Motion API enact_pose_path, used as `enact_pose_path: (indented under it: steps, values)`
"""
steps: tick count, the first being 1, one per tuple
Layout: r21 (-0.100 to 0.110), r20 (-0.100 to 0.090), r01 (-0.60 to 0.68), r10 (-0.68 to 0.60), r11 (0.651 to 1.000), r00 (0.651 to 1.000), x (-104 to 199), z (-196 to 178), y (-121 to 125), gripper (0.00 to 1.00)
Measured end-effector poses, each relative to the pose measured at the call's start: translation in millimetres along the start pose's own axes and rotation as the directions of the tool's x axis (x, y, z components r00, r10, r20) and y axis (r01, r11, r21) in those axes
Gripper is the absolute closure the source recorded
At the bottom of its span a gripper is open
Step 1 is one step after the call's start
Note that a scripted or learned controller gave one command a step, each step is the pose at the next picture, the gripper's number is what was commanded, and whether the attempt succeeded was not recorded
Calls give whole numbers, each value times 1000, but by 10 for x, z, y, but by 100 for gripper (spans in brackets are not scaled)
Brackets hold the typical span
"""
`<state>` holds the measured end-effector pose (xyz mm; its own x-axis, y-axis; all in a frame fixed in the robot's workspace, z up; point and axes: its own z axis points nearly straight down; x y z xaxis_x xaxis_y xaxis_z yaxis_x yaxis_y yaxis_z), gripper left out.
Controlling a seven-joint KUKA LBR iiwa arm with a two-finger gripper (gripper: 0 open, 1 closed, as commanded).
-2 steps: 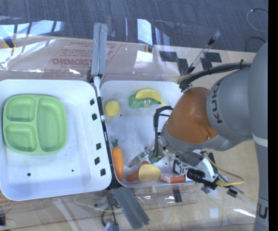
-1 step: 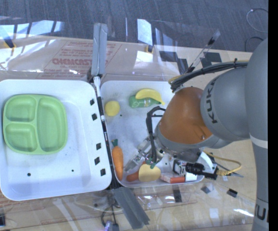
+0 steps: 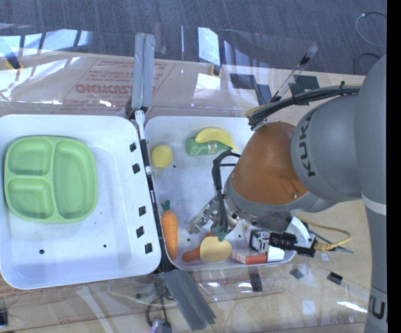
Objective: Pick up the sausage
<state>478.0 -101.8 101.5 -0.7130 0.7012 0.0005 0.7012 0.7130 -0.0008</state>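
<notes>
The sausage (image 3: 191, 254), a short reddish-brown piece, lies at the front edge of the right bin (image 3: 186, 186), partly covered by a pale yellow food piece (image 3: 216, 249). My gripper (image 3: 211, 220) hangs low inside the right bin, just above and behind that yellow piece and to the right of the carrot (image 3: 169, 233). The orange wrist band and grey arm hide most of the bin's right half. Nothing shows held in the gripper.
A yellow lemon (image 3: 161, 156) and a banana beside a green item (image 3: 209, 141) lie at the back of the right bin. A red-and-white item (image 3: 250, 257) sits at its front right. The left bin (image 3: 110, 241) holds a green divided plate (image 3: 49, 179).
</notes>
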Motion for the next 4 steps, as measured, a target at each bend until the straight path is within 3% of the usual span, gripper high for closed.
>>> enact_pose_path:
  steps: [1, 2, 3, 4]
  values:
    - [0, 0, 1, -1, 1000, 1000, 1, 0, 1, 0]
    - [0, 2, 132, -132, 991, 991, -450, 91, 456, 0]
    - [0, -2, 422, -422, 907, 907, -94, 103, -11, 0]
    - [-1, 5, 484, -484, 875, 875, -17, 88, -5, 0]
